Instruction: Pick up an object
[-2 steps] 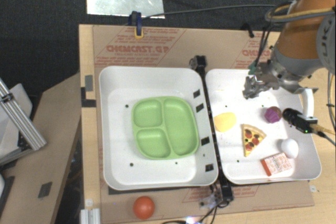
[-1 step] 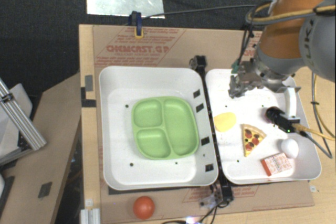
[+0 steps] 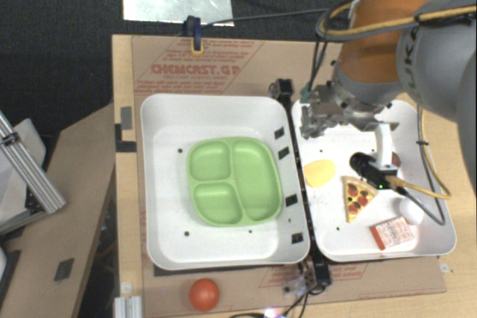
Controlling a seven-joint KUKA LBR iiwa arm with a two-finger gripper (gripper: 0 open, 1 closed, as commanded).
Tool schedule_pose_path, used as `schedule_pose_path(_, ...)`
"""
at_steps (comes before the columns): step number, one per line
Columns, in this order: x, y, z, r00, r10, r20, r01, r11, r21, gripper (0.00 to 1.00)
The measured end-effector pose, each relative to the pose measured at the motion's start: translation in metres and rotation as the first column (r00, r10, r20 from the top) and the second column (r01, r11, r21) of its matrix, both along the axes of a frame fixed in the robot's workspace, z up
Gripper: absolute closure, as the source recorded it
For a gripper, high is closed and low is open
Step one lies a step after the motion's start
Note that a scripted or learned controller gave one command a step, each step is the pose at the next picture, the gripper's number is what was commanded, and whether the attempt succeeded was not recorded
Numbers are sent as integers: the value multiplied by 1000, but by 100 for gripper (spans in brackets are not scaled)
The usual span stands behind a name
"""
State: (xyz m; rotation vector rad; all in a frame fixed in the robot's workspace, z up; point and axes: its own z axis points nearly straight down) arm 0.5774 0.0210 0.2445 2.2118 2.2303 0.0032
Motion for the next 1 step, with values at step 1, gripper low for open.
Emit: schedule_pose_path(1, -11, 56, 0, 1000, 2, -1, -2, 1000, 1, 100)
